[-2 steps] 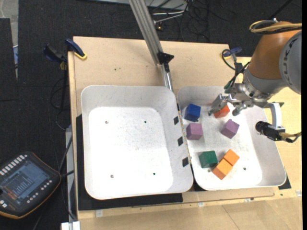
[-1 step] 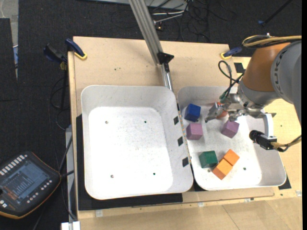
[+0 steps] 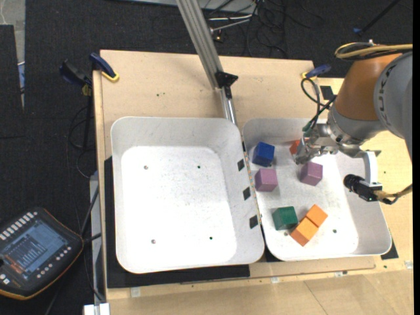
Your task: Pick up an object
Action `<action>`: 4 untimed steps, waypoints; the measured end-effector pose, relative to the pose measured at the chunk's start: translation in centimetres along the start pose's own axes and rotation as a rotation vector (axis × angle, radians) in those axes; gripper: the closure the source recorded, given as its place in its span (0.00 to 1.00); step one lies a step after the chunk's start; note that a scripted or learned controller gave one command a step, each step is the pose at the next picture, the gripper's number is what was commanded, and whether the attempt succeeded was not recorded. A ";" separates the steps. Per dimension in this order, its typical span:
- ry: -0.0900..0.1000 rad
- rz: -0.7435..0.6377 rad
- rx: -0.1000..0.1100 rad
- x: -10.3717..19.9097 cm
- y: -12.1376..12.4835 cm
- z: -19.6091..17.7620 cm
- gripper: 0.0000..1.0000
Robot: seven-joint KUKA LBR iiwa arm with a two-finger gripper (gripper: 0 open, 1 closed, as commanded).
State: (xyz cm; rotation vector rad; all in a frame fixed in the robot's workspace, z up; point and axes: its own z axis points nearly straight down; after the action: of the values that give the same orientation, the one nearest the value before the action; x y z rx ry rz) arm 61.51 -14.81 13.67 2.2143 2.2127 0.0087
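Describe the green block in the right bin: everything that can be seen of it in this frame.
The green block is a small, dark green cube with a matte, solid look. It sits on the floor of the right bin, toward the near left part, turned slightly askew to the bin's walls. Its right side sits against or very near the orange blocks; whether they touch is unclear. A purple block lies apart from it, farther back. The gripper is away from it, farther back in the bin.

Blocks crowd the right bin (image 3: 367,241); the left bin (image 3: 131,136) offers open floor.
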 end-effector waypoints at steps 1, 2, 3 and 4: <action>0.002 0.001 0.006 -0.7 -0.5 -4.9 1.00; 0.002 -0.001 0.006 -1.1 -0.6 -9.3 1.00; 0.002 -0.003 0.006 -1.1 -0.5 -13.1 1.00; 0.006 -0.008 0.013 4.8 -2.3 -12.0 1.00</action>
State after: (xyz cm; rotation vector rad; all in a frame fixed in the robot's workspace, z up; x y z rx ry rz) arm 59.09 -9.92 25.64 2.2147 2.2312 0.0010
